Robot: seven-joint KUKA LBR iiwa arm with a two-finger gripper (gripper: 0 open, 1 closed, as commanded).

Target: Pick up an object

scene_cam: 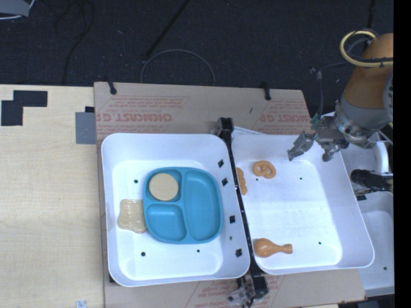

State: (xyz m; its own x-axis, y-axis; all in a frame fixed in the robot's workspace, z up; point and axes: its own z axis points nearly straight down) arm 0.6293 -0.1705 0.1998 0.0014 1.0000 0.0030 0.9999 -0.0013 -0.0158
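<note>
In the right bin [321, 236] lie a tan pretzel [263, 169] near the back left, a drumstick-shaped toy [271, 248] near the front left, and a small orange piece [241, 180] against the left wall. My gripper [313, 151] hangs over the back right part of this bin, to the right of the pretzel and a little above it in the view. Its fingers [298, 150] stand open, spread apart with nothing between them.
The left bin [122, 159] holds a blue divided tray [192, 213] with a round tan biscuit [163, 187] in one compartment. A pale bread-like piece [131, 215] lies beside the tray's left edge. A black divider [232, 191] separates the bins.
</note>
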